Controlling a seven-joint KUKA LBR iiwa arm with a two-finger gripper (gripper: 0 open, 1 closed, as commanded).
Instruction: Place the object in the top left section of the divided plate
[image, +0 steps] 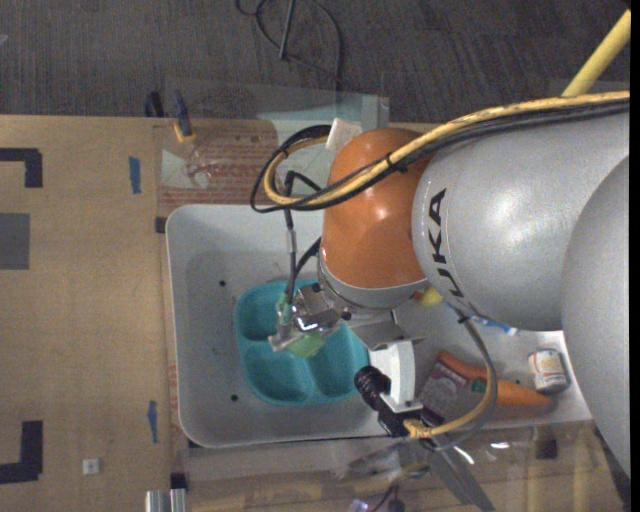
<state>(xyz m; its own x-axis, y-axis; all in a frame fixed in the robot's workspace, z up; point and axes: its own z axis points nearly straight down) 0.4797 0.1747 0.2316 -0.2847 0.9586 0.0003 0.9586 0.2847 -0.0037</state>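
Observation:
A teal divided plate (268, 372) lies in the left part of the white bin (200, 260). My gripper (300, 328) hangs low over the plate's middle, reaching in from the right under the orange wrist. A small green object (312, 346) shows just beneath the gripper's tip, over the plate's inner dividers. Whether it rests on the plate or hangs from the gripper cannot be told. The arm hides the plate's right side.
To the right in the same bin lie an orange carrot (500, 390), a red packet (448, 380), a small white can (548, 368) and a yellow item (431, 297). The wooden bench (80, 300) stretches left of the bin.

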